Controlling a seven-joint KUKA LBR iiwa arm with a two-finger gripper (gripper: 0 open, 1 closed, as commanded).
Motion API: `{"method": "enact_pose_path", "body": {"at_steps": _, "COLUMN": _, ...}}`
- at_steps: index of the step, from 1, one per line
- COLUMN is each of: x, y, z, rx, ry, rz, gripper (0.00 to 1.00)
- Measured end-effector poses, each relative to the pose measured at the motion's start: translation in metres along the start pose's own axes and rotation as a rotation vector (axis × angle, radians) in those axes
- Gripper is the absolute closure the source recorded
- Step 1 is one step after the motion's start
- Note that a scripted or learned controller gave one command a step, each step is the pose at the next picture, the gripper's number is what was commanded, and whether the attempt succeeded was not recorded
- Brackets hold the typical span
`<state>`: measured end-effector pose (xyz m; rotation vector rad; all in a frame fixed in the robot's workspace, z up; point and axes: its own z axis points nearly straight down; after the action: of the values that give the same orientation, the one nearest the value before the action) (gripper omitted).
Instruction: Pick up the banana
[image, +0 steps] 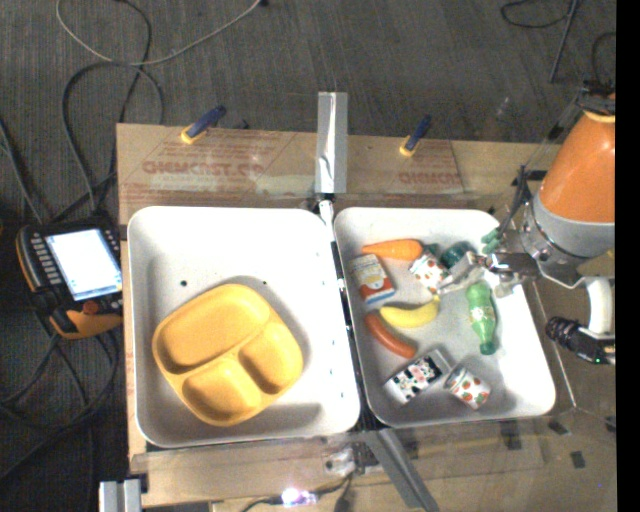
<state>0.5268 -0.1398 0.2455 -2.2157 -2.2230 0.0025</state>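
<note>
Near the middle of the right bin (520, 395) lies the banana (412, 316), curved, its length running roughly from 9 to 3 o'clock. A red sausage-shaped item (390, 335) touches it at 7 o'clock. A small orange-and-blue carton (374, 279) sits just beside it at 10 o'clock, and a carrot (393, 249) lies beyond that at 12 o'clock. A green bottle (482, 317) lies near at 3 o'clock, well clear of the fruit. A black-and-white patterned pack (415, 375) and a strawberry-printed cup (467, 387) rest toward 5 o'clock.

The gripper (462, 270) is at 2 o'clock from the banana, above a small printed pack (427, 270) and not touching the fruit. Whether the fingers are open or closed cannot be told, and nothing is seen between them.

The left bin (150, 240), at 9 o'clock, holds a yellow divided tray (228, 351).
</note>
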Motion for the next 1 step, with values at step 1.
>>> {"method": "enact_pose_path", "body": {"at_steps": 1, "x": 0.0240, "y": 0.0629, "z": 0.1563, "rx": -0.011, "ry": -0.005, "rz": -0.106, "gripper": 0.00}}
